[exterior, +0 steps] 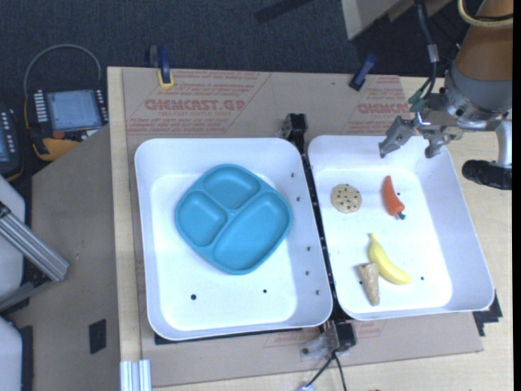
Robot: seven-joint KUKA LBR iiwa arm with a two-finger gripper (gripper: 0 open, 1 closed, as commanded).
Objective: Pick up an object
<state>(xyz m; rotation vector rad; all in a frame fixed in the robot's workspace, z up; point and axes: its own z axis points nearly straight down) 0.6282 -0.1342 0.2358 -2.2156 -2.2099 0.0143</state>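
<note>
In the right bin (456, 243) lie a round cookie (346, 198), an orange carrot (393, 196), a yellow banana (387, 263) and a small beige piece (369, 283) beside the banana. My gripper (415, 140) hangs over the far edge of that bin, above and behind the carrot. Its two fingers are spread apart with nothing between them.
The left bin (163, 292) holds a blue divided plate (234, 217). A black clip (295, 125) sits at the far end of the seam between the bins. Clamps sit on the cardboard's far edge, and a screen device (72, 109) lies off the bench to the left.
</note>
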